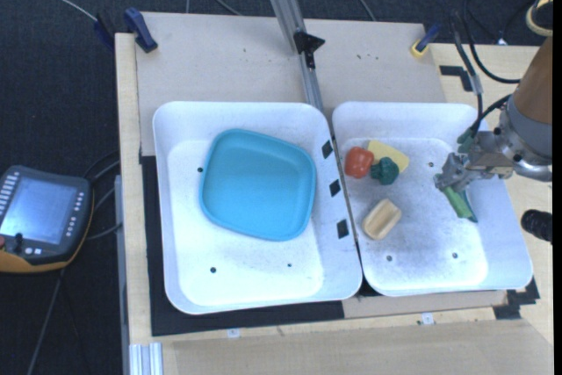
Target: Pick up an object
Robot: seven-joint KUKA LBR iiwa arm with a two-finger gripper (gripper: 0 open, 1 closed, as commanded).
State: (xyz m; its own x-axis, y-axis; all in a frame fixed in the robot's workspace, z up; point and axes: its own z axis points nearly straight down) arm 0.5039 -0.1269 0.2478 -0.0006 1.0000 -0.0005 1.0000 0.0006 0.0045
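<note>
While arm reaches in from right, gripper (453,180) sits low over right bin (439,277), right side. Fingers' spread: cannot tell. Green piece (460,203) lies just below fingertips, on bin floor; whether touching, unclear. Across bin, near left wall: red item (357,162), dark green item (384,171) on yellow piece (389,155), clustered tight. Tan block (381,218) below them, apart. Left bin (246,281) carries blue plate (258,183), flat, centred.
</note>
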